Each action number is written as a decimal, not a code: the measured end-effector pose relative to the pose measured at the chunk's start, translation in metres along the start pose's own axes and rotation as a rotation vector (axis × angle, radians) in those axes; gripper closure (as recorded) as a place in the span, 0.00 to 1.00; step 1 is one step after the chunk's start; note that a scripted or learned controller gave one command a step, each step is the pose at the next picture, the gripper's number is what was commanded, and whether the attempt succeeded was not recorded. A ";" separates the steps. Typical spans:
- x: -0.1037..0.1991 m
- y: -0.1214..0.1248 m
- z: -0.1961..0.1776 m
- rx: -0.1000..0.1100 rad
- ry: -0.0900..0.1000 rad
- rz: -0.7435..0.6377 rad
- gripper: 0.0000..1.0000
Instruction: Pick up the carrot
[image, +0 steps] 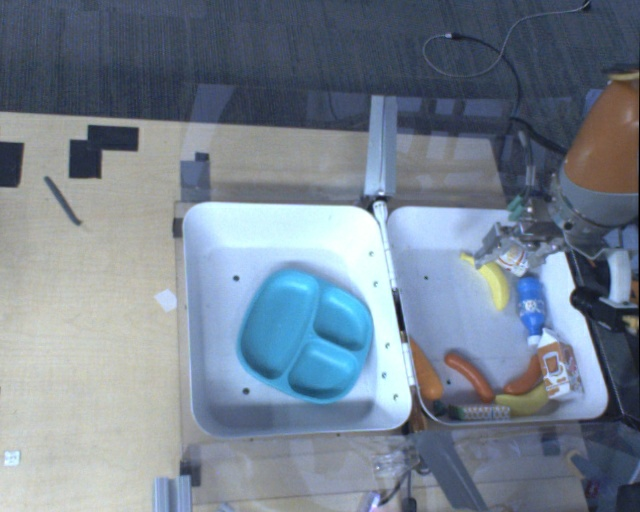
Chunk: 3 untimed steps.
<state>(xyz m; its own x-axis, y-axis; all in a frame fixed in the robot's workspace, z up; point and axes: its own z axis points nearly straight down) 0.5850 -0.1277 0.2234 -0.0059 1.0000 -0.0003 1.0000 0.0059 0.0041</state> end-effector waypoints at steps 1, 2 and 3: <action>0.038 -0.047 0.105 0.002 0.001 -0.040 0.00; 0.022 -0.067 0.133 -0.012 0.000 -0.136 0.00; -0.078 -0.071 0.026 -0.002 -0.002 0.036 0.00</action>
<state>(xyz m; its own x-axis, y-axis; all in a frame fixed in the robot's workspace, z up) 0.5147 -0.2060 0.1967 0.0297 0.9996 -0.0022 0.9995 -0.0297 0.0059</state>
